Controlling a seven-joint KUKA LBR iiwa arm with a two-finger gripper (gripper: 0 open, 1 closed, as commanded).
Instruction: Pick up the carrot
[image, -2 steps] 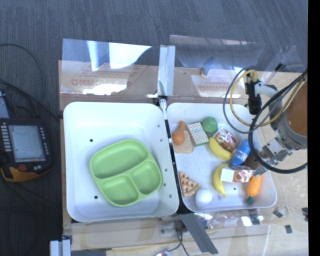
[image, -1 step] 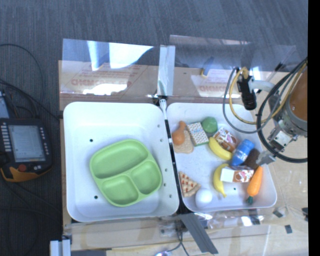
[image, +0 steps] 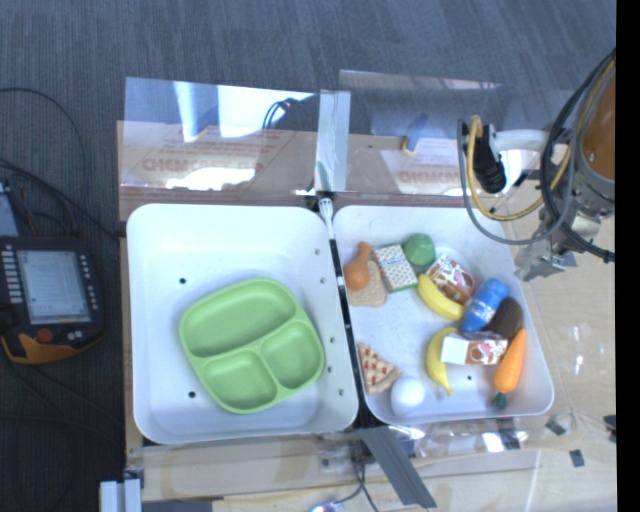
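Nearest us, the carrot (image: 509, 363) lies tilted against the right bin's (image: 545, 400) right wall, low corner, touching a small box (image: 485, 350). We judge a steep approach along its length best, one finger slipping between carrot and box. Our gripper (image: 545, 262) hangs beyond the wall; its spread we cannot tell.

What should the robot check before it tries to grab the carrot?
1. Carrot in sight, by the right bin's right wall: ok.
2. Carrot's top free of clutter: ok.
3. Room beside it: not ok. A small box and a brown item crowd its left and upper end.
4. Gripper above the carrot: not ok; it sits past the bin's right rim, higher in the view.
5. Fingers ready: cannot tell.
6. Green plate in the left bin, out of the way: ok.
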